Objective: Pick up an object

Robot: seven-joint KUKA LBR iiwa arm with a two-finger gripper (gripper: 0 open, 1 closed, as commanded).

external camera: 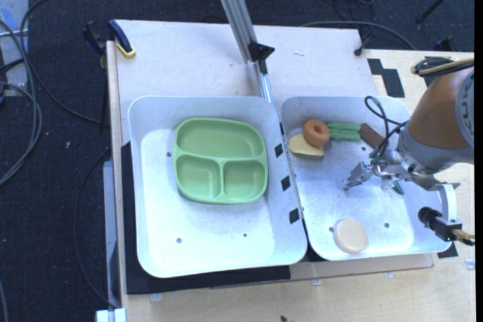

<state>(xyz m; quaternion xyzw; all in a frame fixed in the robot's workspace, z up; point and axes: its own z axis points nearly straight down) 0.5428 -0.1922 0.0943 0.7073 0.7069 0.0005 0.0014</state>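
White plastic bins sit side by side on the bench, and the arm [441,124] leans in over the right bin [321,234] from its right edge. From where I stand the gripper [361,179] hangs low above the bare middle of that bin's floor, its thin fingers [353,182] spread apart with nothing between them.

Nothing is picked yet, so any of the pieces in this bin could serve. Near the far-left corner a brown doughnut [316,133] rests against a pale yellow wedge [306,147], with a green piece [343,132] just beside them along the far edge and a dark brown piece [370,135] beyond that, partly behind the arm's cables. Close to the near edge lies a round cream disc [351,235], well apart from everything else.

I would go for the disc: it lies alone, so the fingers can straddle it without nudging a neighbour. It looks flat and smooth, so they should come down square over its middle and reach almost to the floor before closing. The doughnut cluster seems riskier; one finger would likely land on the wedge.

Over in the left bin [151,237] a green divided plate [221,160] lies towards the far edge, out of the way.
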